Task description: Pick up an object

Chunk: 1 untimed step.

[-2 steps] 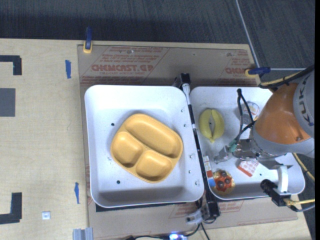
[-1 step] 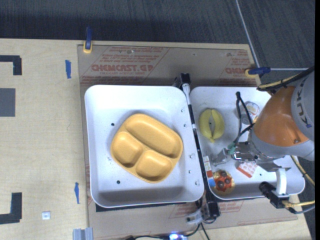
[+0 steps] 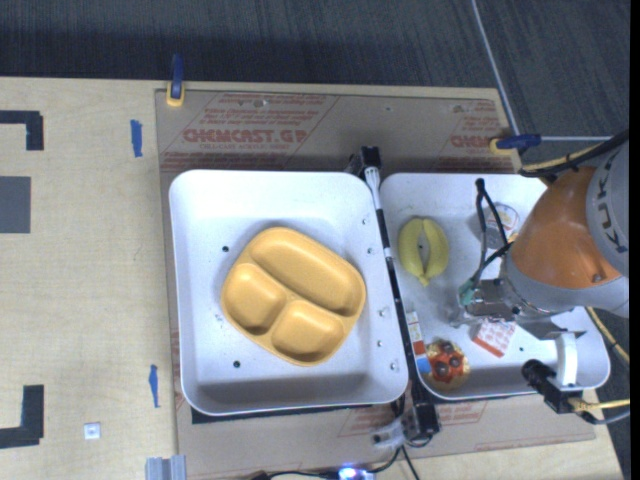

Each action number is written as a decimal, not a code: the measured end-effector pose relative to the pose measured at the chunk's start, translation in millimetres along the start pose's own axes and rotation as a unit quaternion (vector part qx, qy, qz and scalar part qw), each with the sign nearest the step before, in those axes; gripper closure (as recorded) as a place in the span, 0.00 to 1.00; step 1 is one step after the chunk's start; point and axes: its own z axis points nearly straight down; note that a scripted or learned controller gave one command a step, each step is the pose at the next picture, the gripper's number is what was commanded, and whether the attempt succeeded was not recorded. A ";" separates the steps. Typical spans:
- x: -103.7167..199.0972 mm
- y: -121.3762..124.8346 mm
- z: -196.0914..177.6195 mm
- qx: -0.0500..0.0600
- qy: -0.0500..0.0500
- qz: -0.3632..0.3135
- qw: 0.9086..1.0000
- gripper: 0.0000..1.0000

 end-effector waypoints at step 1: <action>0.1 -0.1 0.1 0.000 0.000 0.000 1.000 0.00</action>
